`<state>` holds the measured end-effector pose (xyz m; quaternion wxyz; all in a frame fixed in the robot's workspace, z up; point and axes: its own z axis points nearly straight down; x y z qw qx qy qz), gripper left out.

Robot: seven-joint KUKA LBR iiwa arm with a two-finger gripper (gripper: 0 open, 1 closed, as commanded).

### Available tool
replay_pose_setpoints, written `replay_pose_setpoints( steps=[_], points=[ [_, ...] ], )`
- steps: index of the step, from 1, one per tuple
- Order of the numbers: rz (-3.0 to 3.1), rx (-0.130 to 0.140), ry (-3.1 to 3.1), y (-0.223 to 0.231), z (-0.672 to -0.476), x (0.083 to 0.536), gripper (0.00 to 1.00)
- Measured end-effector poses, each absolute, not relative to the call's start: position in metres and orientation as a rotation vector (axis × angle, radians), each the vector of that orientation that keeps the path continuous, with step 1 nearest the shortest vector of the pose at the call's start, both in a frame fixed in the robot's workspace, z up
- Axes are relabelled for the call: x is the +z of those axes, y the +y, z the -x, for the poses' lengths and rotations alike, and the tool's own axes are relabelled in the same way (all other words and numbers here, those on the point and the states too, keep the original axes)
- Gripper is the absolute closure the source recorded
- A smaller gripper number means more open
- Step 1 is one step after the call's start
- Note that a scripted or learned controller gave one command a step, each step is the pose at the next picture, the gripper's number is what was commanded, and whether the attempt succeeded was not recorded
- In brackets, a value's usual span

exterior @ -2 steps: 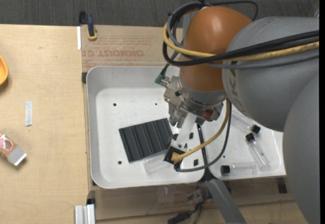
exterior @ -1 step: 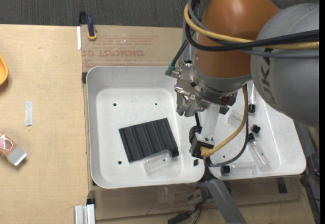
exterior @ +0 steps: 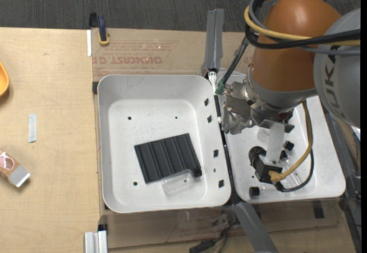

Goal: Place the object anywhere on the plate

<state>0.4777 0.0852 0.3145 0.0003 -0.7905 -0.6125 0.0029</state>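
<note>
Hand (exterior: 274,144) sits low over right bin (exterior: 328,172), grip unreadable (wrist hides it). 1 clear block (exterior: 176,182) in left bin (exterior: 117,131) touches ribbed plate (exterior: 166,156) edge; should land mid-plate, flat.

The left bin (exterior: 117,131) holds the plate (exterior: 166,155), a block (exterior: 178,182) at its front.

Bright, even light falls from above, leaving only soft shadows. The shallow white plastic left bin (exterior: 155,102) looks slightly washed out, and fine detail is soft.
</note>
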Motion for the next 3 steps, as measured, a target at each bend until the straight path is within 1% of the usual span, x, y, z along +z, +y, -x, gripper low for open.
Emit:
replay_pose_setpoints(
  steps=[1,2,3],
  points=[
    [2.019,0.008,-2.404,0.097,-0.477,0.284,1.00],
    [1.582,0.002,-2.715,0.100,-0.478,0.337,1.00],
    [1.914,0.007,-2.489,0.119,-0.477,0.275,1.00]
  ],
)
